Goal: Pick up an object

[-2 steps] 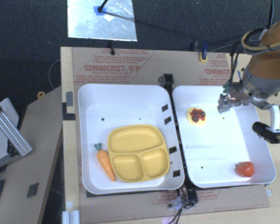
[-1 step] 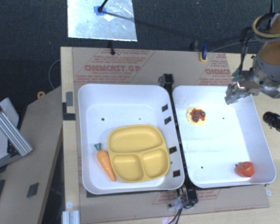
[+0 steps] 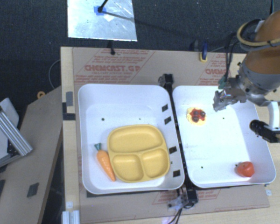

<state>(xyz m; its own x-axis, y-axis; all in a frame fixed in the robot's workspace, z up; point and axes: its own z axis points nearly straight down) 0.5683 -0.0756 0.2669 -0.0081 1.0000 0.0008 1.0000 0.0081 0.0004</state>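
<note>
Lying in the right bin (image 3: pixel 224 178) are two candidates — a small yellow toy topped with red and dark pieces (image 3: pixel 196 115) toward the back left, and a red tomato-like toy (image 3: pixel 245 169) at the front right corner. The end effector (image 3: pixel 221 101) hangs just right of the yellow toy, its opening impossible to tell. The left bin (image 3: pixel 126 97) holds a yellow divided plate (image 3: pixel 137 153) with a toy carrot (image 3: pixel 105 162) touching its left edge.

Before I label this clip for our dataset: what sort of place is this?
Likely a robotics lab test bench: a robot arm over two white bins holding toy food, such as a carrot and a yellow tray.
</note>
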